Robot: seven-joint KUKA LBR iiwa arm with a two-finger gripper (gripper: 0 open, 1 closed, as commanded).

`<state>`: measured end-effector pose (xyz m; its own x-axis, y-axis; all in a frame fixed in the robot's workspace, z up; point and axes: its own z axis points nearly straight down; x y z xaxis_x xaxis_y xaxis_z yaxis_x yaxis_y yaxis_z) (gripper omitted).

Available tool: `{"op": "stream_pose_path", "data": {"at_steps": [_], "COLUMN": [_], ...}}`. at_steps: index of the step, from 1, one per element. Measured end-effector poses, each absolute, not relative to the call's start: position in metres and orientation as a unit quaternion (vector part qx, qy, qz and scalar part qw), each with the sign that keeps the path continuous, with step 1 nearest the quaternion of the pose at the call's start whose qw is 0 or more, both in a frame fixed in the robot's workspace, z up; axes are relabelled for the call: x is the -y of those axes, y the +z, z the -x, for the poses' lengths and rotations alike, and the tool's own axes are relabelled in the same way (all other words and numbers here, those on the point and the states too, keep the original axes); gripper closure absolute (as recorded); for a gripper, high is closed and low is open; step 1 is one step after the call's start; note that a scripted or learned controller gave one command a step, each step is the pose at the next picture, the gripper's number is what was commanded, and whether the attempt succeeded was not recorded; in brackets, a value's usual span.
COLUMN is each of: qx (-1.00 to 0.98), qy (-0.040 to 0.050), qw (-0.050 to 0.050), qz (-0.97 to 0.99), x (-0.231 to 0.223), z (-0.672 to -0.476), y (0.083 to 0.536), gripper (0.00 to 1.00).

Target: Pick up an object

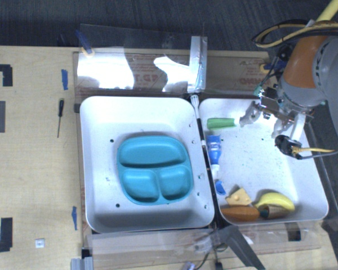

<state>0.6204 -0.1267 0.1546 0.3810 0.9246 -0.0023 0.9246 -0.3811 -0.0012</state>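
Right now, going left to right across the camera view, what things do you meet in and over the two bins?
Blue divided tray → blue-and-white tube → green piece → cheese wedge → banana → gripper hanging over the right bin.

Bench with two white bins, as I see it from above.

My bench (28, 167) is pale wood with black corner marks and blue tape strips along its left part. A thin dark tool (59, 117) lies near the left bin (96, 122), which touches the right bin (310, 190) along one edge. A clear panel (141, 66) with a metal post stands just behind both bins.
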Motion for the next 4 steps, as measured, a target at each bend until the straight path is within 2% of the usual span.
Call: {"op": "stream_pose_path", "data": {"at_steps": [1, 2, 3, 4], "qx": [-0.552, -0.629, -0.725, -0.788], "qy": [0.0017, 0.0015, 0.0001, 0.0015], "qw": [0.000, 0.002, 0.001, 0.002], "qz": [-0.834, -0.778, -0.689, -0.616], "x": [0.102, 0.110, 0.137, 0.092], "z": [-0.526, -0.636, -0.667, -0.652], "y": [0.088, 0.087, 0.086, 0.147], "gripper": [0.00, 0.00, 0.00, 0.00]}}
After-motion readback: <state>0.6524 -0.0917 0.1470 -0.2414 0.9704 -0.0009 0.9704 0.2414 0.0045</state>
